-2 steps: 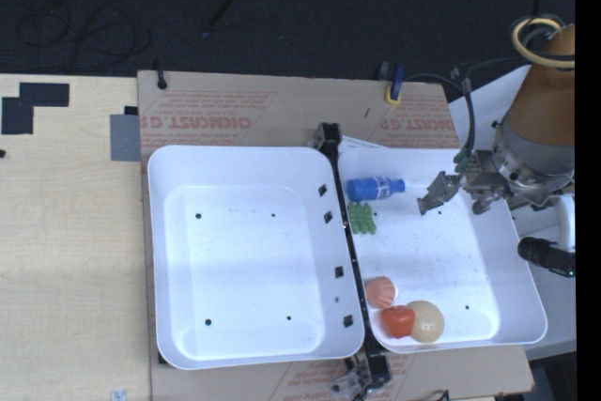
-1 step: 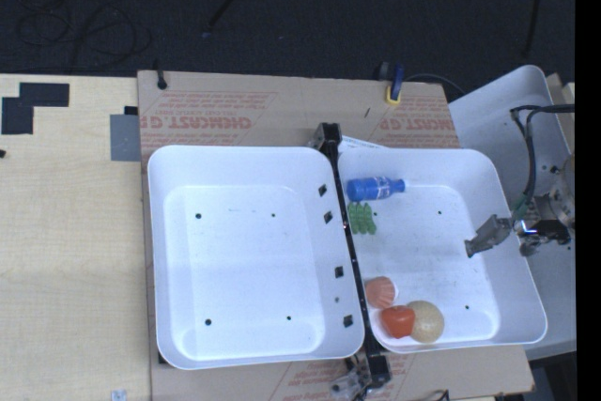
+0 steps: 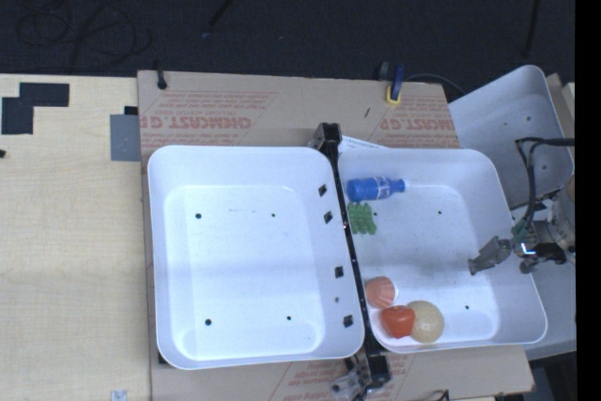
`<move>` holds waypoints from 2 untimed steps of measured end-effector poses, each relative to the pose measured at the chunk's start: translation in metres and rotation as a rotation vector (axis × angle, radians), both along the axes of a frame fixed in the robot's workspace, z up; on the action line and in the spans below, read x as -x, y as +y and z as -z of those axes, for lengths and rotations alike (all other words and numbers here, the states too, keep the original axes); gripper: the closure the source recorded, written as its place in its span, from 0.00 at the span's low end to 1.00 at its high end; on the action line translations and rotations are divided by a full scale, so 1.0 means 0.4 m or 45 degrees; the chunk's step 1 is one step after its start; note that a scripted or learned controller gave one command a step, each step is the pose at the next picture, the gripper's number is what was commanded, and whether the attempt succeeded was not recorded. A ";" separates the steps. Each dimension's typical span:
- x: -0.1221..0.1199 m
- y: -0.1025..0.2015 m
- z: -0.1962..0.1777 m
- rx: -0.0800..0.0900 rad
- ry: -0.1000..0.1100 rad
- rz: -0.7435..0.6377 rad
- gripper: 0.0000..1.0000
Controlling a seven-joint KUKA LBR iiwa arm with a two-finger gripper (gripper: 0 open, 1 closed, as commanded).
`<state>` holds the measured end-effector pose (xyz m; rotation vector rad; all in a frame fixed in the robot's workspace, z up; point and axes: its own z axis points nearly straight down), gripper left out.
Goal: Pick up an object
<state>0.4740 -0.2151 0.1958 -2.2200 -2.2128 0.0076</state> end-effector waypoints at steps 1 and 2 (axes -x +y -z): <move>-0.231 0.007 0.239 0.002 -0.012 -0.010 0.00; -0.354 0.005 0.209 0.003 -0.015 -0.008 0.00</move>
